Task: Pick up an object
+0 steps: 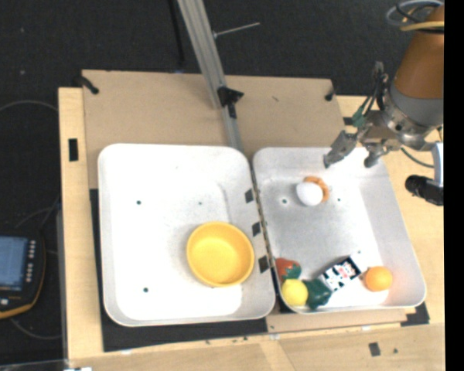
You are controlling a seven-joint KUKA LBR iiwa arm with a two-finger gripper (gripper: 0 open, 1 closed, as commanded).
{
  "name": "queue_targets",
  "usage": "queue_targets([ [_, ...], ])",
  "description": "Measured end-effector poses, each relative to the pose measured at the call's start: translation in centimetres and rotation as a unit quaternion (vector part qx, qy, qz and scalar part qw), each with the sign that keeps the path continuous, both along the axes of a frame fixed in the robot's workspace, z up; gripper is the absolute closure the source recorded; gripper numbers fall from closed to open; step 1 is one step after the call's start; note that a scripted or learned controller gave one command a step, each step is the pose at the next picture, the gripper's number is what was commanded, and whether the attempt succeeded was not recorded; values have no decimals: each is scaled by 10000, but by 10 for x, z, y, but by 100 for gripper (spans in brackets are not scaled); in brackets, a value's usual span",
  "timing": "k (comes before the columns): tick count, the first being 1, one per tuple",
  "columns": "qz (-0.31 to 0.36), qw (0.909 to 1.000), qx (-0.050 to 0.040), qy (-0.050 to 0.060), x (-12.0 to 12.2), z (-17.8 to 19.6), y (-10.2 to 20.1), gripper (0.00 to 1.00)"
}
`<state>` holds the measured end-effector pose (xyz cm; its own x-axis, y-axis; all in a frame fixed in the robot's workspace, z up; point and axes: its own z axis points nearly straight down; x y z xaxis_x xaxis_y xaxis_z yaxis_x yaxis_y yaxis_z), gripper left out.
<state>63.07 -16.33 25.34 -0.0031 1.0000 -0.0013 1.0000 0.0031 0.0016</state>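
Ball [310,194] white, far part of right bin [394,207]; pincer [354,154] spread wide and unloaded, just beyond it above far rim.

Bench setup, just the background stuff

Plywood bench [162,107] sits on a dark floor [62,22], with two shallow white bins side by side on it: left bin [155,184] and right bin [332,230], touching along their inner edges where a few small black clips [257,229] sit. A black mat [97,238] peeks out under the left bin's left edge. An aluminium rail [203,41] slants in from the top and ends near the bench's back edge, right above the gap between the bins. Off the bench's left edge there's a handheld pendant [8,273] with a bluish screen, and a thin cable [15,118] loops on the floor above it
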Motion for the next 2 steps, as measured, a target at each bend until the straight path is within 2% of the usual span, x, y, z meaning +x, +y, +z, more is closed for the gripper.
queue_targets([
  [1, 2, 10000, -2, 1, 0, 0, 0, 0],
  [2, -13, 10000, 2, 34, -5, -61, 3, 0],
])
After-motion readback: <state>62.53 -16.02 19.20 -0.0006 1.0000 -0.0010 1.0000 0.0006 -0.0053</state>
